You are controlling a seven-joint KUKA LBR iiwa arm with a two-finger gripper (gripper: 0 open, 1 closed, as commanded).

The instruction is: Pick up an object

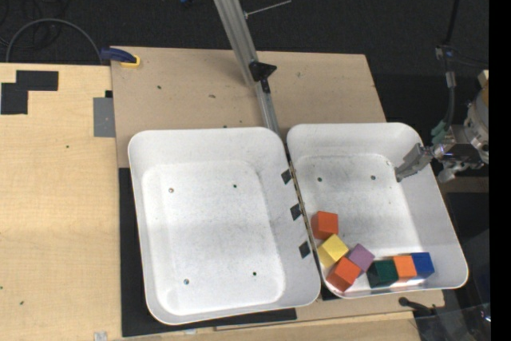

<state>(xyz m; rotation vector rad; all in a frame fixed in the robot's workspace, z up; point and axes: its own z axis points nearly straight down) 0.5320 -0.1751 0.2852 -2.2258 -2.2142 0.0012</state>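
Several small blocks lie bunched in the near corner of the right bin [359,148]: an orange-red block [325,224], a yellow block [333,249], a purple block [361,256], another orange-red block [346,273], a dark green block [382,273], an orange block [406,266] and a blue block [422,263]. My gripper [411,162] reaches in from the right edge, its grey tip over the right bin's far right rim. It is well away from the blocks, and nothing is visible in it.
The left bin [211,220] stands beside the right one, with black clips [294,211] along the shared rim. A slanted aluminium rail [235,28] rises behind the bins. The wooden bench [56,172] extends to the left.
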